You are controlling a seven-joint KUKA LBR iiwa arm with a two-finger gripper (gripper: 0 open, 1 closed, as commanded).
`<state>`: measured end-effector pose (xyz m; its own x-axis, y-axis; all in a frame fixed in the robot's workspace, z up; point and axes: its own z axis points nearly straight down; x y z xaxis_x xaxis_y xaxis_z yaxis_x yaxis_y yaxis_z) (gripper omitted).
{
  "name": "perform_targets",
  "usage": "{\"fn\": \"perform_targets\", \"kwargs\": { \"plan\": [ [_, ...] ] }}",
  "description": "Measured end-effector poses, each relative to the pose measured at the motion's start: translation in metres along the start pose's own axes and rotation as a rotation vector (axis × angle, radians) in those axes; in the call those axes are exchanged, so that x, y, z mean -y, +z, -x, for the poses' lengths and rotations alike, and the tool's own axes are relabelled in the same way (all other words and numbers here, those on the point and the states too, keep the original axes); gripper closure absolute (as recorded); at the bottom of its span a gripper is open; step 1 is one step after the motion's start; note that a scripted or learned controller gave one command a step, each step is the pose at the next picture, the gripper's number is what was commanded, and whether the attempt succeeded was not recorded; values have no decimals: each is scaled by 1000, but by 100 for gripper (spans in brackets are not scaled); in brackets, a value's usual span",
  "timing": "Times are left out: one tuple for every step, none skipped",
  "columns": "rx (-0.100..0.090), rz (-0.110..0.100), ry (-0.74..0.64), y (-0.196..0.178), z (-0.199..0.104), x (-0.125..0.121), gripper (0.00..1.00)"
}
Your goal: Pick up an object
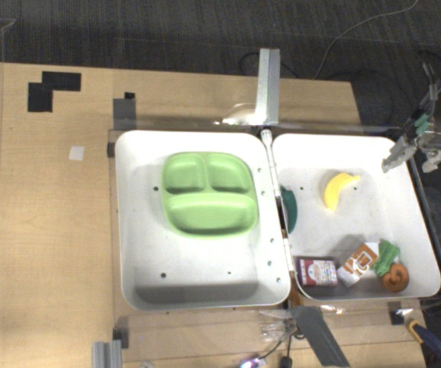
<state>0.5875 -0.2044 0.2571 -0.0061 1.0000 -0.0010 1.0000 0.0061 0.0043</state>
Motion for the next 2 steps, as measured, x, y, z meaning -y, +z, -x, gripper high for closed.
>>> {"fn": "perform_targets", "kwargs": {
  "plan": [
    [-1,-1,41,75,-50,-25,0],
    [2,7,-284,168,-53,-58,0]
  ]
}}
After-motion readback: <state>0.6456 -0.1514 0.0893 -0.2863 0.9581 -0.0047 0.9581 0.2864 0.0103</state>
